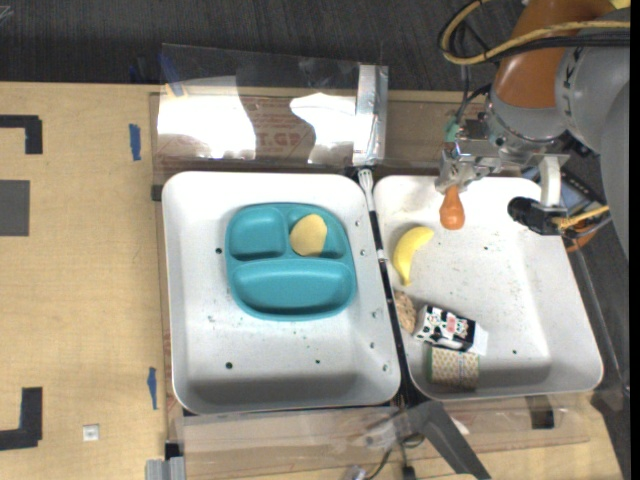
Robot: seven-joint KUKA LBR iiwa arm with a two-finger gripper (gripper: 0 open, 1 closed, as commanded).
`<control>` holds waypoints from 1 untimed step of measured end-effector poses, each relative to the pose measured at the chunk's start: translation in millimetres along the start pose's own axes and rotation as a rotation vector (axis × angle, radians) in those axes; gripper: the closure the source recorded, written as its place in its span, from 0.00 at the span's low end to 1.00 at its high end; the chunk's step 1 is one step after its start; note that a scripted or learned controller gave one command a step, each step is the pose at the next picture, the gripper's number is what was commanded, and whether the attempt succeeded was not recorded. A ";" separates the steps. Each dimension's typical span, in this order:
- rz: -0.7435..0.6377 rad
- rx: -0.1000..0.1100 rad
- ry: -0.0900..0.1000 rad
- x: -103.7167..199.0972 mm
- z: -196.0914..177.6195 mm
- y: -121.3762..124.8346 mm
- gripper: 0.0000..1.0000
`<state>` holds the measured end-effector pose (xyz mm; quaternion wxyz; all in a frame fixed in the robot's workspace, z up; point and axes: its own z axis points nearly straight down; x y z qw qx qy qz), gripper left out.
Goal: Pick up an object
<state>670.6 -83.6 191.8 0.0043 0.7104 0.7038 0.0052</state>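
My gripper (453, 180) hangs over the back left part of the right bin (520, 288). It is shut on a small orange carrot-shaped object (453, 209), whose top sits between the fingers while the rest dangles below them. Just below and left of it, a yellow lemon-like object (410, 249) lies against the right bin's left wall. In the left bin (190, 308), a yellow roundish object (308, 235) rests in the upper right compartment of a teal divided plate (285, 283).
A black-and-white patterned packet (450, 329), a greenish patterned piece (453, 367) and a brownish item (405, 312) lie at the right bin's front left. A clear plastic sheet (270, 118) stands behind the left bin. The arm's grey body and cables (560, 78) fill the back right.
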 end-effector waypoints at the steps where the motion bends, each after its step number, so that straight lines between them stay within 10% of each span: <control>1: -0.023 0.010 -0.001 37.9 -5.1 -3.3 1.00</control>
